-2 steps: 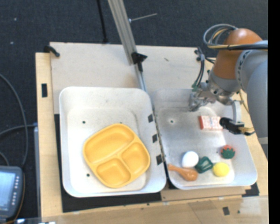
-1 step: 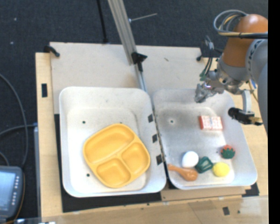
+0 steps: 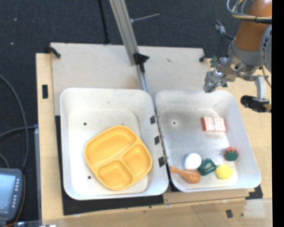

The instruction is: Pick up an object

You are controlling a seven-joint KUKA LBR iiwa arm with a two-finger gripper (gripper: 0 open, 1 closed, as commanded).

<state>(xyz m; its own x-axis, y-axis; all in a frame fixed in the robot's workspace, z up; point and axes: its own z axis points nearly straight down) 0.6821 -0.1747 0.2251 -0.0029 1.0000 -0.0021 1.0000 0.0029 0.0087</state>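
Observation:
My gripper (image 3: 210,85) hangs over the far rim of the right bin (image 3: 180,103), high above its floor and apart from every object. In that bin lie a red-and-white box (image 3: 213,124), a white ball (image 3: 192,161), a dark green piece (image 3: 207,166), a yellow ball (image 3: 224,172), a small red and green piece (image 3: 231,154) and an orange spoon-shaped piece (image 3: 186,174). The fingers are too small and blurred to read. Nothing shows between them.
The left bin (image 3: 75,108) holds a yellow divided plate (image 3: 117,157). A slanted metal post (image 3: 125,27) rises behind the bins' shared edge. The arm (image 3: 248,37) enters from the right. A screen (image 3: 4,193) sits at the lower left.

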